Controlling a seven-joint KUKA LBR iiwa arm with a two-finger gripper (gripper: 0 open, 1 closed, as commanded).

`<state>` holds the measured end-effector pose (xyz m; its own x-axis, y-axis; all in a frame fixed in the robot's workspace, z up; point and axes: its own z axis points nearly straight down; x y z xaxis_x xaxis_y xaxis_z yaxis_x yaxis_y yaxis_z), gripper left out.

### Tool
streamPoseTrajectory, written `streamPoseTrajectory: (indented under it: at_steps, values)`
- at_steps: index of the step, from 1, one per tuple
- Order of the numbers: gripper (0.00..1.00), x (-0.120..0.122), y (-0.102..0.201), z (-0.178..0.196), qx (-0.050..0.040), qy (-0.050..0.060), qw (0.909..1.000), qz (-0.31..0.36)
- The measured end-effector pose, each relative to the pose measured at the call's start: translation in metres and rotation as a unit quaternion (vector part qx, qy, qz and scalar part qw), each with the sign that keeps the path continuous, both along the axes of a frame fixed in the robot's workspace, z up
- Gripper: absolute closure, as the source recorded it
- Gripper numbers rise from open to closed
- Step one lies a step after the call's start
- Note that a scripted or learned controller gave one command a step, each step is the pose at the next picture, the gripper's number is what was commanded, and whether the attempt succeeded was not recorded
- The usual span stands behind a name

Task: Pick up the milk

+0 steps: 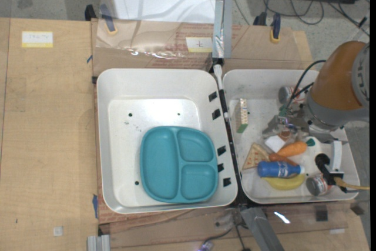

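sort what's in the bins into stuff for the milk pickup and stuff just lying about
For the job: gripper, over the right bin; slim pale carton by that bin's left wall, probably the milk.

Lying about: teal plate, carrot, blue bottle, banana, can.

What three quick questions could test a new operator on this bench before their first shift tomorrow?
1. True or false: the teal divided plate lies in the left bin.
2. Which lies nearest the bottle? A) banana B) teal plate C) small carton by the divider
3. Fill in: the blue bottle lies on its ____.

Key:
1. True.
2. A: the banana lies just under the bottle in the right bin; the small carton is further up.
3. Side.
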<state>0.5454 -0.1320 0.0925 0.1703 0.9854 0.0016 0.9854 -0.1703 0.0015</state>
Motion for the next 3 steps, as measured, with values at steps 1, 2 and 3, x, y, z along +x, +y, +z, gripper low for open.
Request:
streamPoseTrajectory:
  at_steps: [1, 2, 3]
  values:
    - [0.00, -0.034, 0.044, -0.001, 0.0001, 0.001, 0.9997, 0.025]
    - [0.00, 0.030, -0.015, 0.111, -0.0015, 0.000, 0.9982, 0.060]
    - [0.00, 0.018, -0.003, 0.023, -0.0065, -0.013, 0.9874, 0.157]
